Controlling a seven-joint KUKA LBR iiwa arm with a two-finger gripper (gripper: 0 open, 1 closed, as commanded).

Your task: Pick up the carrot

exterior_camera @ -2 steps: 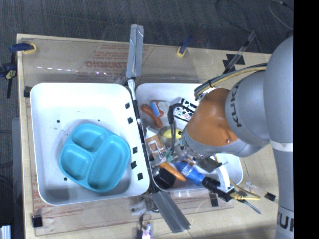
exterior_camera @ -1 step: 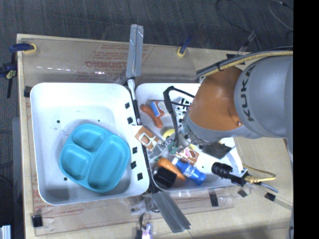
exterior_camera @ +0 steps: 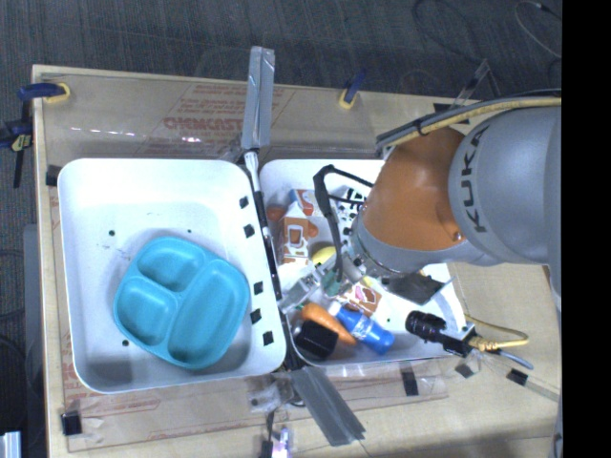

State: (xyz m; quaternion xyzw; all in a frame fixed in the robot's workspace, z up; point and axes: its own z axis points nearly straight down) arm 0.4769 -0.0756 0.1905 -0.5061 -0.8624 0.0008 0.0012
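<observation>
The carrot (exterior_camera: 325, 319) is a small orange wedge lying near the front left of the right bin (exterior_camera: 286, 184), between a black cup-like object (exterior_camera: 313, 342) and a blue bottle (exterior_camera: 367, 330). My gripper (exterior_camera: 336, 277) hangs from the orange-banded wrist just above and behind the carrot, low among the clutter. The wrist hides most of the fingers, and no object can be made out between them.
A blue divided plate (exterior_camera: 181, 299) lies in the left bin (exterior_camera: 95, 198). The right bin holds printed cartons (exterior_camera: 296, 232), a yellowish round item (exterior_camera: 323, 254) and other small items. The arm covers the bin's right half. A metal divider runs between the bins.
</observation>
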